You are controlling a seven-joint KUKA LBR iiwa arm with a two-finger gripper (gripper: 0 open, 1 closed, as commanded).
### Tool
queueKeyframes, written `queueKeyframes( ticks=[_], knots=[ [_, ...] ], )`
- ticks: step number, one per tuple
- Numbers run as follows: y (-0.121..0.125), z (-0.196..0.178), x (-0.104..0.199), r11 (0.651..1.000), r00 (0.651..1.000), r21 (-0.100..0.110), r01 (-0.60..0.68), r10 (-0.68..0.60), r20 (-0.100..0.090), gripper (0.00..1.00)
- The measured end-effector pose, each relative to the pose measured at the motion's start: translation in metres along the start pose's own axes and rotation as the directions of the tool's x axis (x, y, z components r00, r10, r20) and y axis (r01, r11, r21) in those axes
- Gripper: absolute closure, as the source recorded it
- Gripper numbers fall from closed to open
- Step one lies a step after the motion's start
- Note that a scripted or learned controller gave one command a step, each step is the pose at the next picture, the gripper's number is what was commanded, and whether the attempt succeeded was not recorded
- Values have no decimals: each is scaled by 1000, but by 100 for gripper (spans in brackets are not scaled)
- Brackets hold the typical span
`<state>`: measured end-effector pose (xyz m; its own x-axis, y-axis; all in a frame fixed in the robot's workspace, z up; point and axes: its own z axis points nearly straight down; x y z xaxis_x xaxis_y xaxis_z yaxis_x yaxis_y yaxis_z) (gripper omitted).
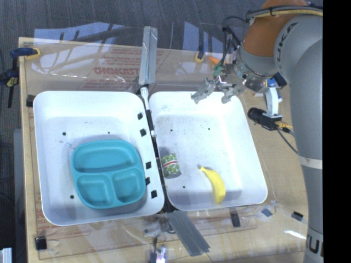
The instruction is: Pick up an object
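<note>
My two-finger gripper (214,93) hung over the right-hand shallow white bin's (249,147) rim at about twelve o'clock, fingers spread apart with nothing between them, probably held high to clear the wall before descending. The curved yellow banana (214,183) lay at five o'clock in that bin, and the small green-labelled can (170,165) on its side at seven o'clock, against the divider. The turquoise three-compartment plastic tray (107,172) sat in the left white bin (49,119). The can's label was too small to read.
</note>
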<state>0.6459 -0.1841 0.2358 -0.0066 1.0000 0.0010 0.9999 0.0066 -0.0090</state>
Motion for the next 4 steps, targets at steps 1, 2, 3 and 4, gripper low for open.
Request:
queueKeyframes(
  ticks=[1, 2, 3, 4],
  knots=[
    [-67, 104, 27, 1000, 1000, 2, -6, 6, 0, 0],
    [12, 124, 46, 1000, 1000, -1, 7, -7, 0, 0],
    [11, 147, 48, 1000, 1000, 0, -2, 2, 1, 0],
    [11, 148, 52, 1000, 1000, 2, 3, -3, -1, 0]
  ],
)
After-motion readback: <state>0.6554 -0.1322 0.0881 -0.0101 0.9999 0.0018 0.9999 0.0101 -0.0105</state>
